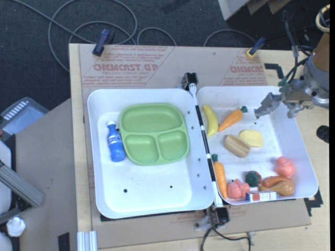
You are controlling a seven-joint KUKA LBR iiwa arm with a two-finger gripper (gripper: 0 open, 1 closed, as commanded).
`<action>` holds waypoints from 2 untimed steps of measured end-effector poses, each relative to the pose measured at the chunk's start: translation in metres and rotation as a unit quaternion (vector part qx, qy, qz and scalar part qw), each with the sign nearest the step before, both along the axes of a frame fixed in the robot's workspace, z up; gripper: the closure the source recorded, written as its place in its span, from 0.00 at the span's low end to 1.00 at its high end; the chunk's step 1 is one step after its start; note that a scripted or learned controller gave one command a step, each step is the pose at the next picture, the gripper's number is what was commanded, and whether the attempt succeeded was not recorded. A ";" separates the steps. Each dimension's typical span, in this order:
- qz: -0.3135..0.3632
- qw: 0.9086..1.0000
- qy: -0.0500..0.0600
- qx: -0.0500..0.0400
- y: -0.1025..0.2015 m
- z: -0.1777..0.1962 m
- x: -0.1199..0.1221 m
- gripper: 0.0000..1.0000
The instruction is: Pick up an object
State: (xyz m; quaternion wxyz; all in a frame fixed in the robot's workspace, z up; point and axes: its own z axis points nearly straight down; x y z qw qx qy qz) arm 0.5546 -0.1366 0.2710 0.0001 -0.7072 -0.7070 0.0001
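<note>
The tool (269, 106) hangs over the far right part of the right bin (303, 156), and I cannot tell if it is open or closed. To do well, it should go down onto the carrot (231, 120) just beside it. The banana (211, 120), bun (236, 145) and lemon (252, 138) crowd near, so it could bump them.

Two bins side by side on the counter (78, 140); left bin (152, 195) holds a tray (154, 134) w/ a bottle (115, 142) just left of it; right bin (298, 140) holds a banana (211, 120) by its left wall, carrot (231, 120) right of that, bread roll (237, 145) and potato (252, 138) nearer the middle; 2nd carrot (220, 178) along the left wall, toward the front; end effector (269, 106) over the bin's back right.
</note>
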 end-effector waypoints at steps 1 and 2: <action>0.000 1.000 0.001 0.000 0.017 -0.123 0.027 0.00; 0.000 1.000 -0.002 0.000 0.007 -0.183 0.005 0.00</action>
